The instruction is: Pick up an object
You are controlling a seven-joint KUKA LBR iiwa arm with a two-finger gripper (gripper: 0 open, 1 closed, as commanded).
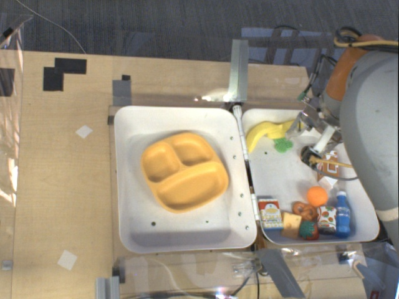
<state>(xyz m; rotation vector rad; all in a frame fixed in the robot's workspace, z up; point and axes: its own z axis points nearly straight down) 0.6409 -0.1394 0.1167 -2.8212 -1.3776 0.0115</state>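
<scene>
Left bin (124, 185): well to the left of the gripper, holding a yellow divided plate (184, 170) that lies flat near its middle.
Banana (267, 133): in the right bin (274, 192), near its far left corner, just to the left of the gripper; its long axis runs roughly left to right, curving down at the left end.
Green piece (283, 144): touching or just below the banana, to the lower left of the gripper.
Gripper (317, 143): low over the far right part of the right bin; I cannot tell whether it is spread or closed, and nothing can be seen held.
Arm pose: the grey body comes in from the right, wrist pointing down and leftward, with the orange band (341, 73) above it.
Near-edge cluster: red carton (270, 212), orange ball (317, 195) and blue bottle (341, 214), all nearer the camera than the gripper.
Judgement: the banana and green piece look the closest candidates, a short move leftward.
</scene>
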